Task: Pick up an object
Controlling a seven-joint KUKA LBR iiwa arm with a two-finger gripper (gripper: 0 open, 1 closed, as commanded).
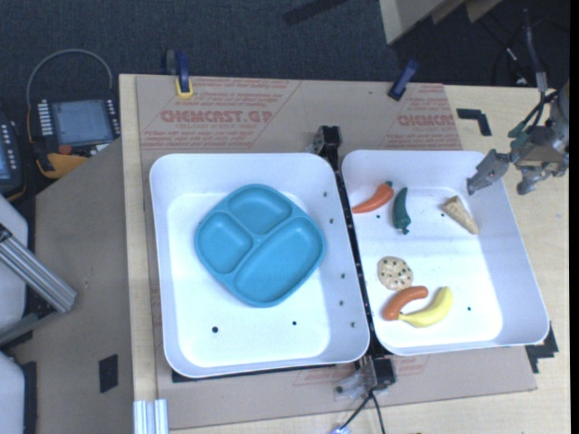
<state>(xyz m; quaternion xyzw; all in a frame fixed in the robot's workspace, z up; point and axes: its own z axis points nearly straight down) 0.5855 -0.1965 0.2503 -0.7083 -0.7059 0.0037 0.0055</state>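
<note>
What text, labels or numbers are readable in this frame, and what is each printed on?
"CHEMCAST GP", in red on the bench's brown sheet behind the left bin.
The same red print repeats behind the right bin, too faint to read fully.
The handheld pendant's screen, far left: too small to read.

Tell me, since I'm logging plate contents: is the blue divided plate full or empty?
Empty. The blue divided plate in the left bin shows bare blue in all three compartments.

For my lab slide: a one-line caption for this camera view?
Open gripper hovers at the right bin's far edge near a wedge; blue plate fills the left bin.
</note>
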